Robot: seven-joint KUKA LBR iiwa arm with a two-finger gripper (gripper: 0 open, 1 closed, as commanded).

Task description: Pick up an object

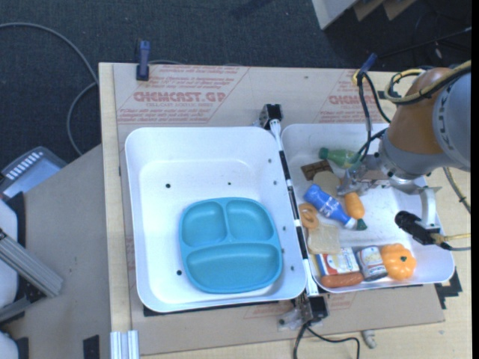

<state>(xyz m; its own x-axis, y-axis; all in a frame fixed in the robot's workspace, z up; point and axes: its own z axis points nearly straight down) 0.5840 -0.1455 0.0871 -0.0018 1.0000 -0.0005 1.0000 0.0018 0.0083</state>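
Lying just beneath the pincer point(354, 182): carrot point(354, 204).

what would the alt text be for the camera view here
A grey and orange robot arm reaches from the right, its gripper low over the right white bin of toy food, near a blue bottle and an orange pumpkin. The left white bin holds a blue divided plate.

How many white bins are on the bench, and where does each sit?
2. The left bin holds a blue divided plate. The right bin holds a clutter of small items, with the gripper reaching in over them.
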